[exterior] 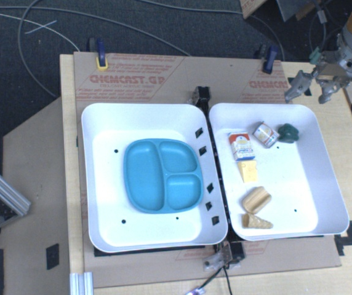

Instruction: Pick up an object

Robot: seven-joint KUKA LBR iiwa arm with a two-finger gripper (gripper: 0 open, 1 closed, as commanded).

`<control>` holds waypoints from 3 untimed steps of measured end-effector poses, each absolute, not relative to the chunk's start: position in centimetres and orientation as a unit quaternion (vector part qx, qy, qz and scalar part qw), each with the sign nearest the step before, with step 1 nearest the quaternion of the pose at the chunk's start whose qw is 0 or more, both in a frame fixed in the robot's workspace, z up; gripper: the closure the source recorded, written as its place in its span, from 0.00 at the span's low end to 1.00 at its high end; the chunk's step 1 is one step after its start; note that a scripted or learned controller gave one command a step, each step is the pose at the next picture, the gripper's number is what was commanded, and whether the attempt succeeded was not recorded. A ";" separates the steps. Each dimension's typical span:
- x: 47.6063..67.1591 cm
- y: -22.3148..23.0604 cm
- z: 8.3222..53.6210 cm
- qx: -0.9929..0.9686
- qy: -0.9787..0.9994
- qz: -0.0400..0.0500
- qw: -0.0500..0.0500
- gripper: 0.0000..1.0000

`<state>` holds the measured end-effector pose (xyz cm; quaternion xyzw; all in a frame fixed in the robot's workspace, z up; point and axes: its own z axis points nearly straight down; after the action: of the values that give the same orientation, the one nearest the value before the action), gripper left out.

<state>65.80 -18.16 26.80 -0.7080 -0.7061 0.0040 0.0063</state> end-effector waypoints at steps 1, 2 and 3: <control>66.0 -18.1 27.7 -0.707 -0.707 0.000 0.000 0.00; 66.0 -18.8 21.7 -0.707 -0.707 0.002 0.003 0.00; 65.5 -18.9 17.4 -0.707 -0.707 0.001 0.002 0.00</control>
<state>65.51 -18.88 17.41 -0.7072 -0.7070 0.0013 0.0025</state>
